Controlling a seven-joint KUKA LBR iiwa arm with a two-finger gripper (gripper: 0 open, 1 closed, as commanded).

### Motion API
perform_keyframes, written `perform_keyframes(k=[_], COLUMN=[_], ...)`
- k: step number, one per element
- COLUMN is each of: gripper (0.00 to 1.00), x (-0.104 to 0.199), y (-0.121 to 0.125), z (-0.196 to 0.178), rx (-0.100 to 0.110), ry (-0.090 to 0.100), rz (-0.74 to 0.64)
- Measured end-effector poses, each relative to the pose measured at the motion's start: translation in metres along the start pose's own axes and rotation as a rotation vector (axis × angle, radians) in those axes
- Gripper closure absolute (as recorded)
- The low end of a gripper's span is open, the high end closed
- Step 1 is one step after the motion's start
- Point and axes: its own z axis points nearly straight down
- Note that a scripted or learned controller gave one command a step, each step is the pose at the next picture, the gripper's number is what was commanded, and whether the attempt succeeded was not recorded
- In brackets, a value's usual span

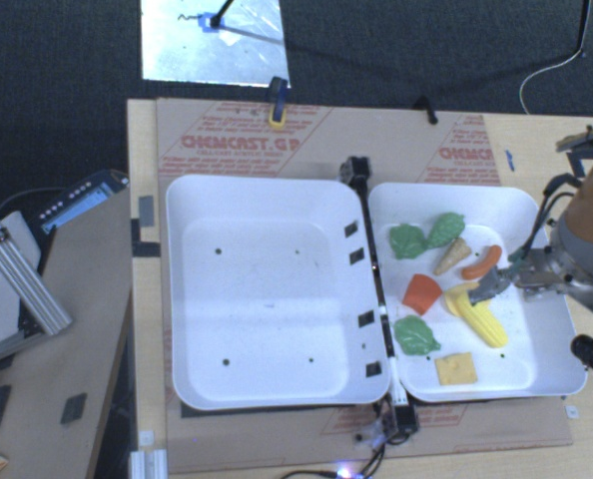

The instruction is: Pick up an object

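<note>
Bench holds 2 white bins (267, 208). Gripper (488, 289), whether spread or closed I cannot tell, sits touching the yellow corn (481, 317): likely light, stiff, slick plastic; grasp across its middle.

2 white bins (267, 208). 3 green leafy pieces (407, 239). 1 red-orange block (422, 293), 1 orange sausage (481, 261), 1 tan cone (452, 257), 1 yellow corn (479, 316), 1 yellow square (456, 369). 1 gripper (489, 287).

Robot lab: bench (227, 133), white bins (267, 208)
</note>
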Motion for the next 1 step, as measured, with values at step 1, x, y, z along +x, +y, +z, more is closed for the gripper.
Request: perform_keyframes(k=[1], gripper=[0.0], x=[0.037], y=[0.059], z=[0.0855], rx=[-0.014], ry=[-0.001], rz=[0.001])
